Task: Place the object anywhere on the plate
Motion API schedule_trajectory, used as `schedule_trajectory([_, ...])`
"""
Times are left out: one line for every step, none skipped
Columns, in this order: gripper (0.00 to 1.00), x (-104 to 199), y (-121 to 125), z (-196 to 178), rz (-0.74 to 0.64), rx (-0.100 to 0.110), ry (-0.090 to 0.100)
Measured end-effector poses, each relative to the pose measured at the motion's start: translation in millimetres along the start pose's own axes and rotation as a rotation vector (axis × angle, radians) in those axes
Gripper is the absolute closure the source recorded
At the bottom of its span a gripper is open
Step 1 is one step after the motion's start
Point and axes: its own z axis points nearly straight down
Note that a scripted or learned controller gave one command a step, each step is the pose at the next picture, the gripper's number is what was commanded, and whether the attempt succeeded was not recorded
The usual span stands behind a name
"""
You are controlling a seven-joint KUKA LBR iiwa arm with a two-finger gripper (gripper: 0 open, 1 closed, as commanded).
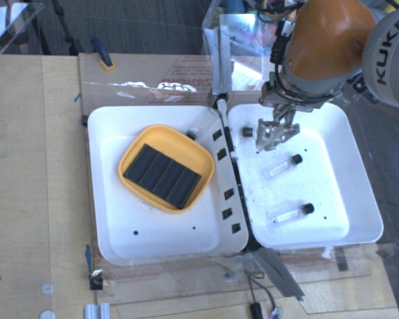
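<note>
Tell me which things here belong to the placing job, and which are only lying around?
For the job: gripper; upper vial; lower vial; yellow plate.

Lying about: black ridged pad on the plate; small dark cap; blue-handled tool.

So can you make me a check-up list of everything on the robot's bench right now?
Surface: wooden bench bearing a left bin and a right bin, side by side.
Job's things: yellow plate in the left bin, carrying a dark ridged block; two clear vials with black caps, upper vial and lower vial, lying in the right bin.
Clutter: small dark piece near the right bin's far edge.
Grippers: gripper over the right bin's far part, above the vials; nothing seen between its fingers.
Cables: black cable at the near edge.
Surroundings: clear box of colourful items behind the bins.
</note>
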Motion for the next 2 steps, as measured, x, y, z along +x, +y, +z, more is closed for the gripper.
schedule_trajectory([1.00, -34, 4, -24, -0.119, 0.005, -0.002])
schedule_trajectory([1.00, -40, 6, 1, -0.413, -0.001, -0.001])
